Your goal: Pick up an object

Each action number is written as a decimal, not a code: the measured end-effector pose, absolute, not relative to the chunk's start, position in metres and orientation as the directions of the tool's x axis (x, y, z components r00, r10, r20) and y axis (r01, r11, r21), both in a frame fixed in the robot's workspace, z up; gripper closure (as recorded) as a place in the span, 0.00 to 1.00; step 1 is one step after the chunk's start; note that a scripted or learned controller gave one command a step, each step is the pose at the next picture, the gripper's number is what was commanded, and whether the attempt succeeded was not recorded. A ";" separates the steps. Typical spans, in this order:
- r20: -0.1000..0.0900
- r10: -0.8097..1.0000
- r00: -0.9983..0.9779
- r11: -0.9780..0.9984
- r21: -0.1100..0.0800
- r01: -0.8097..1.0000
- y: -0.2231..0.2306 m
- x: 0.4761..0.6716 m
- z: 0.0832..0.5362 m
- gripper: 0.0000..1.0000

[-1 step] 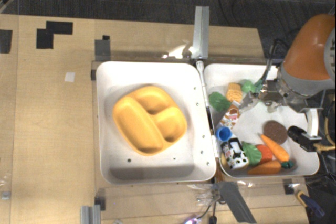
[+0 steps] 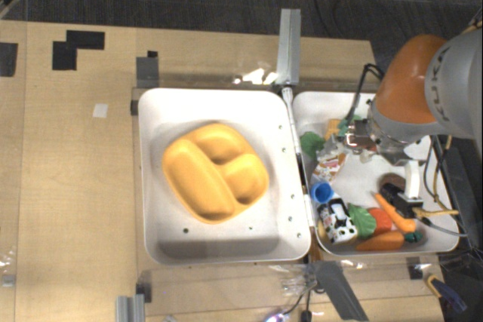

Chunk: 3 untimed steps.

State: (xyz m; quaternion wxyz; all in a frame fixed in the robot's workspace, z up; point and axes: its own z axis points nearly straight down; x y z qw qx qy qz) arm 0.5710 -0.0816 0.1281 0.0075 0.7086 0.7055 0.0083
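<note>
We saw the claw (image 2: 349,138) low in the right bin (image 2: 392,103), its opening hidden from us, just above the crumpled wrapper (image 2: 330,158), toys (image 2: 355,222) lying nearer the front.

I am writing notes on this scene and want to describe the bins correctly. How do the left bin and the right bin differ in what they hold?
The left bin holds one large yellow object, which fills much of its floor; the right bin holds many small things, among them a blue cup and an orange carrot-like piece. The gripper hangs over the right bin, not the left bin. Both are shallow, white and side by side.
</note>
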 end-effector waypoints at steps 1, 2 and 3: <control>0.001 0.988 0.154 -0.154 0.006 0.988 -0.049 0.637 0.186 0.00; 0.007 0.812 0.584 -0.584 0.012 0.812 -0.098 0.597 0.091 0.00; 0.003 0.777 0.630 -0.630 0.001 0.777 -0.072 0.494 0.185 0.00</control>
